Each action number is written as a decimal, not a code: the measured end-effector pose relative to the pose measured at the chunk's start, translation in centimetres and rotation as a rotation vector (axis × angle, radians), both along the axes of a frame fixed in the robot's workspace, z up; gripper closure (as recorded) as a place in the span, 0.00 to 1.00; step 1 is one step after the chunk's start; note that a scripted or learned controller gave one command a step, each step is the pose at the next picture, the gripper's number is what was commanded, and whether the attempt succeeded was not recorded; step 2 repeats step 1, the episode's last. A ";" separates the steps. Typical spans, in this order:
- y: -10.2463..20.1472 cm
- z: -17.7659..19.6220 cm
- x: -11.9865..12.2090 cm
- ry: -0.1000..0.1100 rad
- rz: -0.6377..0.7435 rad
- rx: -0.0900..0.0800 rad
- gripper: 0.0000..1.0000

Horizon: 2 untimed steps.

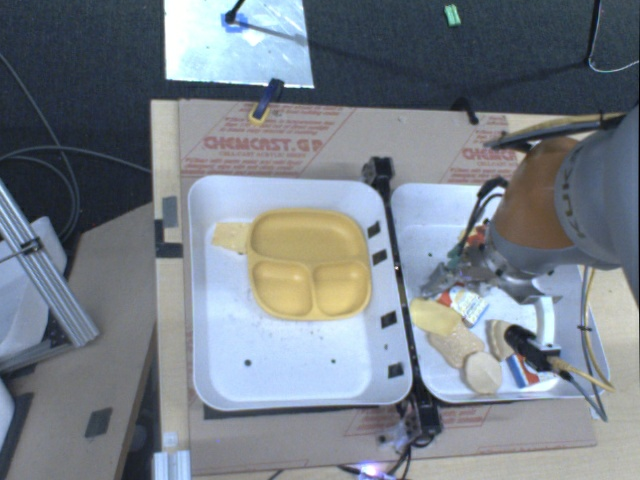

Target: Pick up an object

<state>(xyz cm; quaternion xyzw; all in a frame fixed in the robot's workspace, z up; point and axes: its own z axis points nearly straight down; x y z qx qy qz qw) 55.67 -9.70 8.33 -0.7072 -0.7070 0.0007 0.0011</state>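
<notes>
On the bench, two white bins are set side by side. Left bin (215,368): one yellow compartment tray (308,263), rigid and light by appearance, beside a pale flat piece (230,236). Right bin (430,223): the grey arm (590,203) is lowered over a cluster of small goods: yellow wedge (435,317), tan round pieces (472,360), red-and-white packet (470,305). Gripper (447,274): poised at the packet; its state cannot be told. The wedge is judged firm, light and best taken across its short sides.

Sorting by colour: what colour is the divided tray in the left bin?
Pale yellow divided tray, clearest in the camera view.
</notes>
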 end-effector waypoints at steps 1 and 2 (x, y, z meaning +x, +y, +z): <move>-3.4 0.2 5.3 -0.008 0.003 -0.003 0.00; -3.4 0.2 5.3 -0.008 0.003 -0.003 0.00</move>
